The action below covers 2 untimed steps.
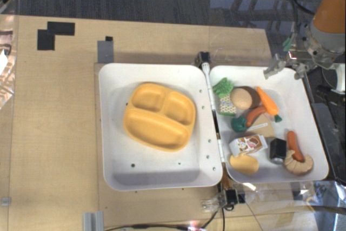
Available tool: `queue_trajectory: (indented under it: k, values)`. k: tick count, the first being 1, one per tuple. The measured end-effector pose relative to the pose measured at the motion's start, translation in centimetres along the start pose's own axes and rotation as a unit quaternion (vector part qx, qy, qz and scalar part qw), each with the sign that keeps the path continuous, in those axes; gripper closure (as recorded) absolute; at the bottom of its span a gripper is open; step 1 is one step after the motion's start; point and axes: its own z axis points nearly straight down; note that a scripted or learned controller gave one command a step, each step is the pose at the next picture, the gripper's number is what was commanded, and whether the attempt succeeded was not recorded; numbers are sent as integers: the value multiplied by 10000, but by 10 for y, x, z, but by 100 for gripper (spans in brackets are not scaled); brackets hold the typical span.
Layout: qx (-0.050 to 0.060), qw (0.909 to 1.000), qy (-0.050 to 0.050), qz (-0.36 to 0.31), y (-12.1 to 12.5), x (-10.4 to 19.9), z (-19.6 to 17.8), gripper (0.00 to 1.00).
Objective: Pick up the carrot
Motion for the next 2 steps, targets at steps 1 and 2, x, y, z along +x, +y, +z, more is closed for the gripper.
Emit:
queue_trajectory:
  k: [1,2]
  values:
    - [-72,9978,-32,-655,-12,-37,132,0]
    - [-104,9977,-38,-676,-10,-35,120,100]
